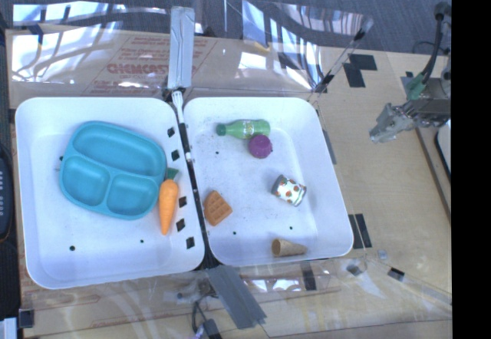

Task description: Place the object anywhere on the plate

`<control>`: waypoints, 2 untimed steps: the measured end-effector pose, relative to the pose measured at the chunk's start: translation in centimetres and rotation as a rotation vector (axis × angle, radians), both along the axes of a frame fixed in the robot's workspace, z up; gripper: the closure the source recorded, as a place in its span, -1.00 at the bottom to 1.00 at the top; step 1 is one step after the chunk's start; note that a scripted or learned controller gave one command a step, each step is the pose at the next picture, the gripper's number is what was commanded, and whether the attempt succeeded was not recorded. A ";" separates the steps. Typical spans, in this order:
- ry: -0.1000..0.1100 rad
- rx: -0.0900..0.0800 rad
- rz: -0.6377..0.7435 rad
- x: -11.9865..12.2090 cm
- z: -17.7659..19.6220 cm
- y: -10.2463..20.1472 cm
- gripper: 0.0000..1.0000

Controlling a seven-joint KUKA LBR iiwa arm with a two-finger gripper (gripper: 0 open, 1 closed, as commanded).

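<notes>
A blue three-compartment plate (pixel 111 169) lies in the left bin (pixel 46 253). An orange carrot (pixel 167 204) rests on the bin floor just off the plate's right edge. In the right bin (pixel 322 176) lie a green bottle (pixel 243 128), a purple ball (pixel 260 146), a small white spotted cup (pixel 288 190) on its side, an orange waffle piece (pixel 217 208) and a tan cone (pixel 288 248). My gripper (pixel 383 129) hangs over the bare bench to the right of the right bin, well apart from every object, with nothing seen in it.
A metal divider strip (pixel 181 46) runs back from the seam between the bins. Clear plastic sheeting (pixel 291 31) stands behind the bins. Black tape marks (pixel 359 69) dot the wooden bench at right.
</notes>
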State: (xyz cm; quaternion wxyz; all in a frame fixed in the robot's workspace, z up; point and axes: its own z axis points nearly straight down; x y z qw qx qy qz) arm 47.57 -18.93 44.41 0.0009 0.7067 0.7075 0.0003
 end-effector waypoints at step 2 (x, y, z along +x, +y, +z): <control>0.000 -0.001 0.004 0.1 0.0 -2.2 1.00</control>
